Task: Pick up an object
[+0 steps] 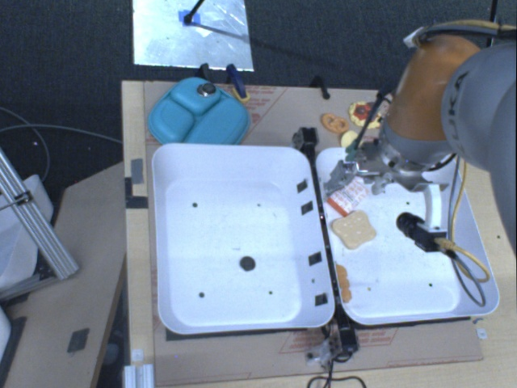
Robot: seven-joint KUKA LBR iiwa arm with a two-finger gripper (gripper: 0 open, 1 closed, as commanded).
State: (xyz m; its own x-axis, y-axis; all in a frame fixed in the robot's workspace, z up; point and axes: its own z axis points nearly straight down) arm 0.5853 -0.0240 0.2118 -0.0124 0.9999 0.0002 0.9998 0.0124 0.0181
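Note:
My gripper (355,176) hangs over the back left part of the right bin (420,297), below the arm's orange band. Right under it lies a red and white packet (347,195), partly covered by the gripper. A slice of toast (354,229) lies flat just in front of the packet. A small brown biscuit-like piece (342,281) rests against the bin's left wall. A pale green piece (349,140) peeks out at the bin's back rim, behind the gripper.
The left bin (186,217) holds one small dark disc (247,263). Behind the bins lie a blue lidded tray (198,113), a pretzel-shaped toy (333,123) and a yellow and red toy (363,111). A black fitting with a yellow cable (420,231) hangs over the right bin.

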